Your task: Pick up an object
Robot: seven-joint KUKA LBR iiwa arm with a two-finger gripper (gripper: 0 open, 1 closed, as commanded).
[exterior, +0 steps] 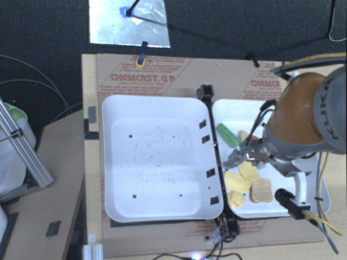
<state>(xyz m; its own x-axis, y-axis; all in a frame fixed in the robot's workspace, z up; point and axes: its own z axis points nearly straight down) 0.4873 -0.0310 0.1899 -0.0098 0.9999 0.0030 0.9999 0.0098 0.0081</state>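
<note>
Camera view: right bin (227,108) holds yellow pieces (238,181); end effector (244,155) state unclear.

Two white bins (157,104), three yellow pieces (237,181), one tan sponge-like block (261,190), one green piece (228,135).

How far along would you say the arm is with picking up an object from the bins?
Done: the arm has reached into the right bin, with the gripper low over the yellow pieces, beside the green object. In hand: nothing visibly between the fingers. Left: grasping one item and lifting it; the tan block and the other items lie in the bin.
</note>
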